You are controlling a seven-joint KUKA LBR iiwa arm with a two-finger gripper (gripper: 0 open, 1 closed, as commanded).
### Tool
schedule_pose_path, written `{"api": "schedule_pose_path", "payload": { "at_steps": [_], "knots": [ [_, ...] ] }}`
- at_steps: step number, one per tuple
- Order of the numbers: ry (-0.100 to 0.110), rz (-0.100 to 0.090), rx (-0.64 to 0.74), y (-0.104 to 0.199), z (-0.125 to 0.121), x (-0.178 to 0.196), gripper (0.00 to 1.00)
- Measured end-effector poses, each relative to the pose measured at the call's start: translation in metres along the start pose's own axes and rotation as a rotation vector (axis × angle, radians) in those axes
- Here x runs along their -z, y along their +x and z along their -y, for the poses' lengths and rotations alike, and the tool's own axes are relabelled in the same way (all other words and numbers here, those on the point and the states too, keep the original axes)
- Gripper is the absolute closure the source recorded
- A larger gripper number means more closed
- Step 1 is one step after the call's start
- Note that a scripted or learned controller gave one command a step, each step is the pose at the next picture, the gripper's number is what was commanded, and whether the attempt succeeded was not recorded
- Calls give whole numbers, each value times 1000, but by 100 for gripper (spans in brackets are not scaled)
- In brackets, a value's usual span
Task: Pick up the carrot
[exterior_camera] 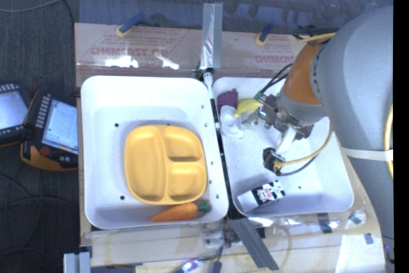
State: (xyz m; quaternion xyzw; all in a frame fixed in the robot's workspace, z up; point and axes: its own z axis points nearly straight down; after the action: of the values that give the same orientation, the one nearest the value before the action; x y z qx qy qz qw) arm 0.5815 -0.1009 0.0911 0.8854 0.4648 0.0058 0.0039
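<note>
Camera view, looking down at a slant: the long orange carrot (pixel 177 213) with its small green stalk end lies flat in the left shallow white bin (pixel 102 112), along that bin's near wall. It is smooth and tapered, the thin tip pointing left and the green end at the right, close to the wall between the two bins. It lies just below the yellow three-compartment plastic plate (pixel 167 163), right at its near edge — whether the two touch I cannot tell.

My pincer (pixel 257 113) is well apart from the carrot, over the far-left part of the right shallow white bin (pixel 319 198), next to a small yellow object (pixel 246 106), a dark purple object (pixel 227 100) and a clear, pale piece (pixel 231 123) below them. I cannot tell how the pincer is set from this angle; my grey wrist with its orange band hides much of it.

A small black-and-white object (pixel 268 192) lies near the front of the right bin. Red printing shows on the brown cardboard sheet (pixel 153 48) behind the bins — too faint to read. A handheld pendant with a lit screen (pixel 52 131) rests on the floor at left.
</note>
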Motion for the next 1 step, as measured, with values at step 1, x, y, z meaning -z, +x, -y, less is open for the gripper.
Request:
{"api": "schedule_pose_path", "payload": {
  "at_steps": [1],
  "knots": [
    [12, 13, -177, -6, -69, 131, 0]
  ]
}}
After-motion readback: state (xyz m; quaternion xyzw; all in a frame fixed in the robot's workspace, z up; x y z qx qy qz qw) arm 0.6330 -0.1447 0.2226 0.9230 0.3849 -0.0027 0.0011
